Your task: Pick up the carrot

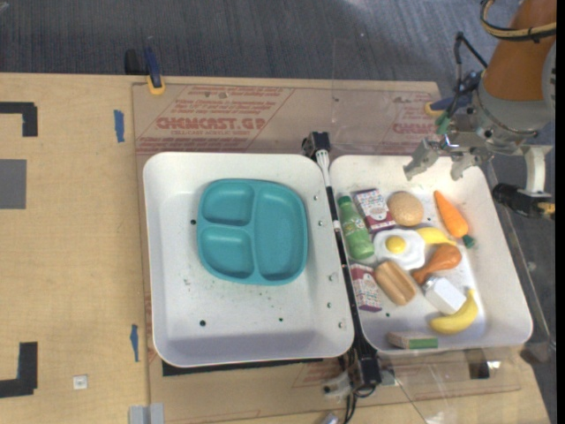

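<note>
Your tool (pixel 439 159) hung spread and empty over the far edge of the right white plastic bin (pixel 515 297), so the approach was in hand. The tapered orange toy carrot (pixel 451 215) lay just below it; descend and close next.

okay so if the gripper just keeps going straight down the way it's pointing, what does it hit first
Probably the right white bin at its far rim, or bare floor just inside it. The two-finger gripper hangs above that edge, with the orange carrot nearer the camera. Depth is unclear from this slanted view.
</note>
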You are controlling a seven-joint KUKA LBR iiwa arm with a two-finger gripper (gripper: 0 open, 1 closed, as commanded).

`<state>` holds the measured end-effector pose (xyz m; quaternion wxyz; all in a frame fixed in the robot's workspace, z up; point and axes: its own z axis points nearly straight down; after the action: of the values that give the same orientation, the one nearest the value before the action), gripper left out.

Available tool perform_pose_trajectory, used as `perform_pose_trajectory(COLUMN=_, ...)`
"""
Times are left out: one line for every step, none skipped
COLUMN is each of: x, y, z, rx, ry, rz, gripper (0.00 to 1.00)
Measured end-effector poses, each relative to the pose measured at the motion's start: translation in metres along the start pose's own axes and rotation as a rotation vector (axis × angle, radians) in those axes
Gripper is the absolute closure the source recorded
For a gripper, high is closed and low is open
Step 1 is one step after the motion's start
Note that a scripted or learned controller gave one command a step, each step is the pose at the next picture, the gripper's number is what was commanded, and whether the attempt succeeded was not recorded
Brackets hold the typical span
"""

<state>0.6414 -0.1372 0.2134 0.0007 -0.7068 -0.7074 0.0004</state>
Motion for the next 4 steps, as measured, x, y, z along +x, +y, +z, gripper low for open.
perform_pose_trajectory(x=-0.036, y=-0.017, z=0.114, rx=-0.012, ry=-0.002, rz=0.120, gripper=0.00)
perform_pose_trajectory(x=-0.053, y=-0.039, z=0.124, rx=-0.007, ry=0.034, rz=0.009, gripper=0.00)
perform_pose_trajectory(x=-0.060, y=-0.038, z=0.112, rx=-0.016, ry=0.010, rz=0.006, gripper=1.00)
perform_pose_trajectory(x=-0.060, y=-0.037, z=0.101, rx=-0.021, ry=0.008, rz=0.006, gripper=1.00)
